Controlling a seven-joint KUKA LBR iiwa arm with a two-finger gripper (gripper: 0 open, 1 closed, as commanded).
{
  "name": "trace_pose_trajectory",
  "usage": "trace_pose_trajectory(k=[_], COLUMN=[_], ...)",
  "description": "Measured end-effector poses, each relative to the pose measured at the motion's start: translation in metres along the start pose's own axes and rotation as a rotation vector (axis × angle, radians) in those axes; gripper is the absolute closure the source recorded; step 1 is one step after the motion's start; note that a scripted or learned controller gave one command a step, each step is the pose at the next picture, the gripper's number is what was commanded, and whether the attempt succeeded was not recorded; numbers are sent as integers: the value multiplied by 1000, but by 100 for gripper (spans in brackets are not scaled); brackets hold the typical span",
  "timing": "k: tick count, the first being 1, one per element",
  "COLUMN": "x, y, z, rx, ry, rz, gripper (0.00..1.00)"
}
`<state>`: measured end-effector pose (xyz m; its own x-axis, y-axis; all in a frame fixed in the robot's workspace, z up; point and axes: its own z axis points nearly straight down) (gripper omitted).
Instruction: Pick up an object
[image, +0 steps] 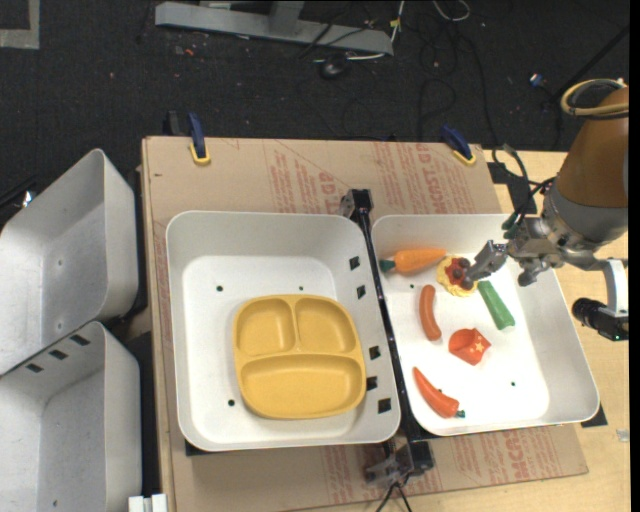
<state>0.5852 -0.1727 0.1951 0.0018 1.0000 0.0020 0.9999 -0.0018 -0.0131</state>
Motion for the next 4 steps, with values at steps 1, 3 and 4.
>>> trace_pose_trajectory(k=[1, 3, 4], x=[0, -4, -4], y=[3, 1, 2], z=[-7, 106, 92], rx=[-13, -9, -15], ry=[-2, -1, -3], rz=[-3, -1, -1], gripper=[0, 0, 100])
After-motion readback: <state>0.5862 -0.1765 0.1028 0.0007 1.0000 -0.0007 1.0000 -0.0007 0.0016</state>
